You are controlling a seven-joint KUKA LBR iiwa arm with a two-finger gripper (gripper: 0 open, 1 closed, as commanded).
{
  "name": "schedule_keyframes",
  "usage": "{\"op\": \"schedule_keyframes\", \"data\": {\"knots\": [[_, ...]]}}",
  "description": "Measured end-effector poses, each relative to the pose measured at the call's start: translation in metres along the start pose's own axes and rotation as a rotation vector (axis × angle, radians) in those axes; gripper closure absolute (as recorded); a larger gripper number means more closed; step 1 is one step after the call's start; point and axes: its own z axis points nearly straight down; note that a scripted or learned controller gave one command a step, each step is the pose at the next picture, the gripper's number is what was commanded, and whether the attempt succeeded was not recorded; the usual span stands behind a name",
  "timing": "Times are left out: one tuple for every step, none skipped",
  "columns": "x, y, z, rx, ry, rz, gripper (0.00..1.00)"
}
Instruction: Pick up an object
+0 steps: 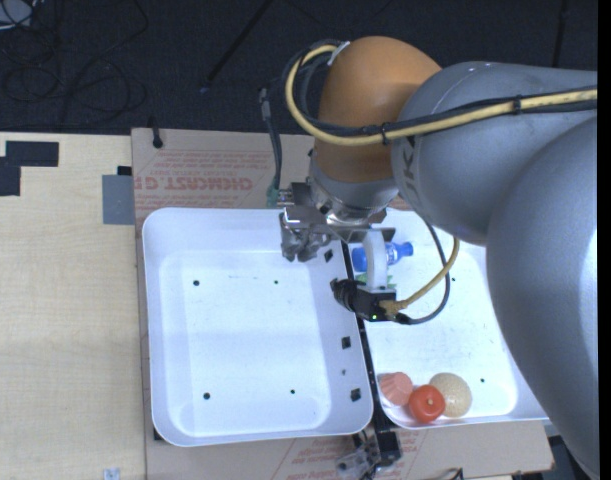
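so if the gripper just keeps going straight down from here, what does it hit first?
Probably the blue-and-white bottle under the gripper in the right bin, near the divider; depth is unclear from this slanted view.

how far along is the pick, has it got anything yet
Done: the grey arm's gripper is at the right white bin, near the blue and white object. In hand: nothing visibly held. Left: grasping and lifting. The red round object, tan ball and pink piece lie untouched in the bin's near corner.
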Motion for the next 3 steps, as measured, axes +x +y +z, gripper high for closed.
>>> {"op": "schedule_keyframes", "data": {"knots": [[0.063, 0.023, 0.027, -0.005, 0.003, -0.005, 1.0], [0.119, 0.046, -0.104, -0.021, 0.009, -0.007, 1.0], [0.05, 0.051, 0.014, 0.003, -0.003, 0.005, 1.0]]}}
